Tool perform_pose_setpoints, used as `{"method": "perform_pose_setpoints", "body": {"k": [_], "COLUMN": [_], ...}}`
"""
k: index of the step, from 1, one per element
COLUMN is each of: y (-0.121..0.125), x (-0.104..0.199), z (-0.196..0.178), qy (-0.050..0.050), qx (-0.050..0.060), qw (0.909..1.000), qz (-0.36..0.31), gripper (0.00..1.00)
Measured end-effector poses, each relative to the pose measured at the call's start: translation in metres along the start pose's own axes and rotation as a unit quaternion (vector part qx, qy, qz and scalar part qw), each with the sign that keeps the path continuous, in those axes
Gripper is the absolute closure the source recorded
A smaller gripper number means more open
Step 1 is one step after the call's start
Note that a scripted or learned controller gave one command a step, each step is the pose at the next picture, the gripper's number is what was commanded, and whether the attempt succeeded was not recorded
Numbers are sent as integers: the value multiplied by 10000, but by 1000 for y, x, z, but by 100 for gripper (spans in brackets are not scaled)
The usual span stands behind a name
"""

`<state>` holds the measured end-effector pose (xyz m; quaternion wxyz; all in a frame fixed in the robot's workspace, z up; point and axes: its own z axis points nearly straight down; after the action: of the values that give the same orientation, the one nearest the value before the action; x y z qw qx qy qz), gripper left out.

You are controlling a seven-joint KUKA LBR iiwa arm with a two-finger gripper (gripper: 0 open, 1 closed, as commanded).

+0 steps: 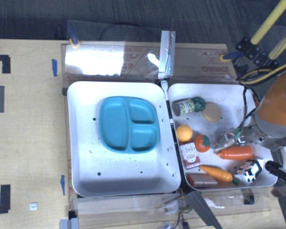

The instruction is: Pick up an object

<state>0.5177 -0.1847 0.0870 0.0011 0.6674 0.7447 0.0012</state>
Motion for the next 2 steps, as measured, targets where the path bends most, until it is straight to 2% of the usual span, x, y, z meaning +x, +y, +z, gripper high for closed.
{"method": "perform_pose_setpoints", "body": {"k": [1, 2], "y": [2, 2], "x": [-1, -1], "z": [-13, -12], "qy": [-20, -17], "qx": [-45, -33], "qw": [10000, 10000], "qz": [13, 12], "gripper": [100, 0]}}
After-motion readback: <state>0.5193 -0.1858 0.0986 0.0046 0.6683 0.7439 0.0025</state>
